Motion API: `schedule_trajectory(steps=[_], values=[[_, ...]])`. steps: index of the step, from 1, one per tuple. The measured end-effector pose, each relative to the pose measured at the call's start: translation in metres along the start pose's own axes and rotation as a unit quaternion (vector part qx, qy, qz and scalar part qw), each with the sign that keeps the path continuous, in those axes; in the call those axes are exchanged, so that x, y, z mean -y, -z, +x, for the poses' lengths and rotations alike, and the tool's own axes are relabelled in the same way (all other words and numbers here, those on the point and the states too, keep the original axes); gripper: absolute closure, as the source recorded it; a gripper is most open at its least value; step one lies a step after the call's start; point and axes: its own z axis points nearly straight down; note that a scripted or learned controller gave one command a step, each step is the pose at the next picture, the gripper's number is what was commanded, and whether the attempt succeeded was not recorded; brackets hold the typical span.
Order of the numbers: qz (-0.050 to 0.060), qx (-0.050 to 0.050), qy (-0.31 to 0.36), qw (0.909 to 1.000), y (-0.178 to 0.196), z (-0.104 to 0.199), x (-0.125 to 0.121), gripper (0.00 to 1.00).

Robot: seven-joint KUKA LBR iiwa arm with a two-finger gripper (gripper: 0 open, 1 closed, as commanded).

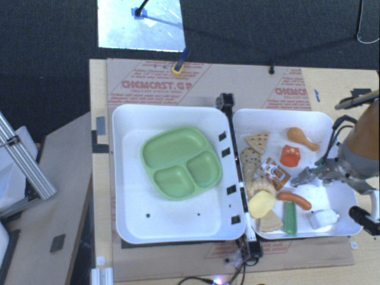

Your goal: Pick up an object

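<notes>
Bench: carrying two white bins side by side.
Left bin: holding a green tray.
Right bin: holding toy food.
Tool: hovering over sausage; grip state is showing unclear, cannot tell.

A: Bright, even light from overhead; the two shallow white plastic bins come out nearly washed out, with little detail on their floors.

B: Any glare?

A: Yes. The square silvery metal sheet at the top reflects pale patches, and a thin dark line crosses it. The dark carpet-like floor around it stays dim and grainy.

B: Shadows?

A: Soft and short. The light green three-compartment plastic plate throws a faint rim of shade on the bin floor.

B: Sharpness?

A: Modest. The red lettering on the brown cardboard sheet is fuzzy, small items look smeared, and the grey arm at the right edge is soft.
</notes>
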Motion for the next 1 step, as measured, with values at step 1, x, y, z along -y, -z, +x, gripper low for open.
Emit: schedule_trajectory(steps=[1], values=[[0.004, -0.001, 0.001, 1.0000, -0.0202, -0.0004, -0.0012, 0.00]])
